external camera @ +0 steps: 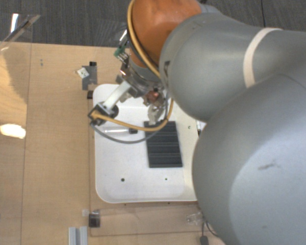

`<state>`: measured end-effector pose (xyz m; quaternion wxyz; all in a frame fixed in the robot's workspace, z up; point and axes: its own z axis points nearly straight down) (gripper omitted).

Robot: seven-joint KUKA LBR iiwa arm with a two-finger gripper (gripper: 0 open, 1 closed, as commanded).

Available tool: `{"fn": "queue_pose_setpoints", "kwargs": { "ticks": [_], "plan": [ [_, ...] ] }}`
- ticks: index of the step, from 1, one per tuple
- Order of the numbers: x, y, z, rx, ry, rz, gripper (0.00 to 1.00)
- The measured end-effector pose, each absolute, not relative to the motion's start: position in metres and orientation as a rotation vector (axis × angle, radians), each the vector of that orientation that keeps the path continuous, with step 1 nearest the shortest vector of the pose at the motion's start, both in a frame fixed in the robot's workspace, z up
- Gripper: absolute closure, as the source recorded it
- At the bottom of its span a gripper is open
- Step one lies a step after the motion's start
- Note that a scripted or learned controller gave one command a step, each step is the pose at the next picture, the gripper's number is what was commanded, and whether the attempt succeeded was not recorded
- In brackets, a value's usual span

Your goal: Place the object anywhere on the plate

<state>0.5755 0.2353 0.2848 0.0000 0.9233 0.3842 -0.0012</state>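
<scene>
Black ribbed slab (164,144) flat on the floor of the white bin (120,160), close to the bin's right edge, roughly midway between its far and near edges, long side running far to near. Gripper (153,114) low over the bin, tip just at the slab's far left corner; touching or just apart, cannot tell. Open or closed, cannot tell either: seen from above and too small to read. Nothing visibly gripped. Grey arm (234,86) reaching in from the right, covering the bin's right edge and far right corner. Small dark piece (133,131) on the bin floor, left of the slab and apart from it. Bin standing on the wooden desk (46,162); small black fittings on the desk by the bin's far left corner (88,75) and near left corner (94,219).
</scene>
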Motion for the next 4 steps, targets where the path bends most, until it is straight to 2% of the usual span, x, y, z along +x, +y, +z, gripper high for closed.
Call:
{"fn": "queue_pose_setpoints", "kwargs": {
  "ticks": [1, 2, 3, 4],
  "plan": [
    [0.506, 0.235, 0.228, 2.960, 1.055, 0.002, 0.00],
    [0.508, 0.235, 0.239, 2.962, 1.057, 0.006, 1.00],
    [0.487, 0.234, 0.101, 3.118, 0.402, 0.000, 1.00],
    [0.498, 0.174, 0.228, 3.088, 0.585, 0.006, 1.00]
  ]
}}
